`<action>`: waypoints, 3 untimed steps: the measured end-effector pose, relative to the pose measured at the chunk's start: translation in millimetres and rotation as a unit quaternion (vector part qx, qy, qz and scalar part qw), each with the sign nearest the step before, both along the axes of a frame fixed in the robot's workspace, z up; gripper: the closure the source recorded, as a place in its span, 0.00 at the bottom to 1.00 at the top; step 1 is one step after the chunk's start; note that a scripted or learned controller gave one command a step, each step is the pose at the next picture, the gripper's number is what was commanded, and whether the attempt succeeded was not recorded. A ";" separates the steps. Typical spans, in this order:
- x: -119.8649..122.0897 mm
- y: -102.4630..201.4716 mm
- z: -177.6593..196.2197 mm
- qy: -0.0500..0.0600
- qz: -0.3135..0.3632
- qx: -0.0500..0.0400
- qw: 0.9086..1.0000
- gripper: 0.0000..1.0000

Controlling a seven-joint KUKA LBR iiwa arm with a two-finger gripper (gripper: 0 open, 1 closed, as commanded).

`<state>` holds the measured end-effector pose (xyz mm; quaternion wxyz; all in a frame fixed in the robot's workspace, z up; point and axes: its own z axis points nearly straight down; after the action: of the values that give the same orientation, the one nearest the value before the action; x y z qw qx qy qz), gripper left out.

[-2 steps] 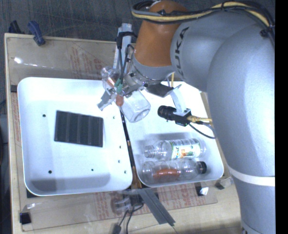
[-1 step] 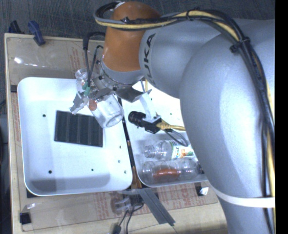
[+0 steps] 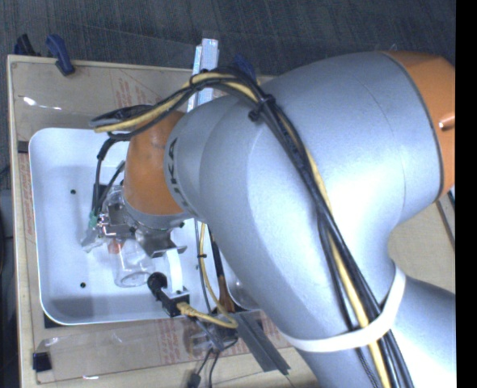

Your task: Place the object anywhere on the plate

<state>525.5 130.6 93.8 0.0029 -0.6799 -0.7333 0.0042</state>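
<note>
My arm (image 3: 303, 208) reaches in from three o'clock and covers most of the desk, its grey casing bulging across the middle and right of the view, with the orange band (image 3: 149, 172) sitting just above my wrist near the centre-left. Black and yellow cables (image 3: 222, 87) run along the casing from eleven o'clock down to five o'clock, bound at the lower end by a white tie.

My end effector (image 3: 121, 245) hangs low inside the left bin (image 3: 48, 217), towards the bin's three o'clock side, close to its white floor. I cannot tell how it stands, since the wrist housing and wiring crowd it.

Directly at its tip, at about six o'clock from the wrist, sits a small clear, glassy-looking object (image 3: 129, 273), touching or very near the bin floor. I cannot tell whether it is gripped or merely lying beneath me.

A rounded white edge, perhaps the plate (image 3: 229, 293), peeks out from under my arm at about five o'clock from the end effector; most of it is hidden.

Blue clamps (image 3: 61, 55) hold the desk's board at its eleven o'clock corner.
</note>
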 end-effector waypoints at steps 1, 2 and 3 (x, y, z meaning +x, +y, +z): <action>-44.2 -88.6 97.1 -0.002 0.012 0.001 1.000 1.00; 39.0 -126.3 147.9 -0.003 0.086 0.001 0.996 1.00; 66.8 -149.5 203.5 -0.003 0.042 0.001 0.999 1.00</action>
<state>592.3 -18.9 297.4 0.0014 -0.6482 -0.7614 0.0014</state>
